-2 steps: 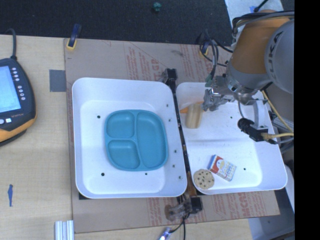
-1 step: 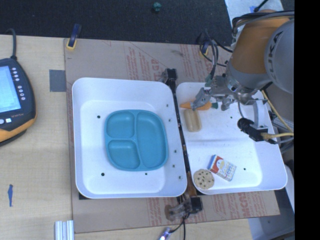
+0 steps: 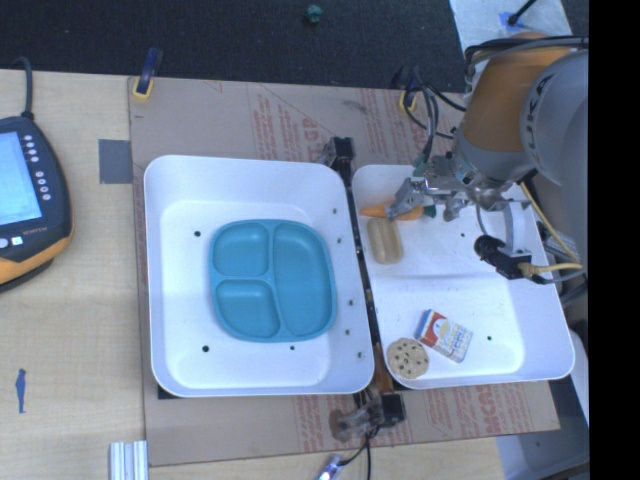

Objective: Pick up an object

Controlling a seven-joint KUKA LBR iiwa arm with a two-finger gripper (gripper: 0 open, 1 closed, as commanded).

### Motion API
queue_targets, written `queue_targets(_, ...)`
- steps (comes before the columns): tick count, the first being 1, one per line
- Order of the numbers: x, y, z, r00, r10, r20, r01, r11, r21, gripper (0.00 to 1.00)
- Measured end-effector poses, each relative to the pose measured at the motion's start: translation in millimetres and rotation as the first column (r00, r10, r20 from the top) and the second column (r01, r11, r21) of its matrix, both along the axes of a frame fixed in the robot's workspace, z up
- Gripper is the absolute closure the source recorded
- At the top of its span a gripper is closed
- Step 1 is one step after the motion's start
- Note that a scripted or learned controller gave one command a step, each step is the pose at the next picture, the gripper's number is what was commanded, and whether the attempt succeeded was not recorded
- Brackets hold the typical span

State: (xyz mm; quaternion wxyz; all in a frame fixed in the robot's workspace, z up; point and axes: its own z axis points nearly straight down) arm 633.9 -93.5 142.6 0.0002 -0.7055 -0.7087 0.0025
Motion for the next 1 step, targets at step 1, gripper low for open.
queue_targets(1, 22.4, -1.6, -50.0, 1.000, 0.002, 0.001, -0.002, 1.000, 0.001, 0.00)
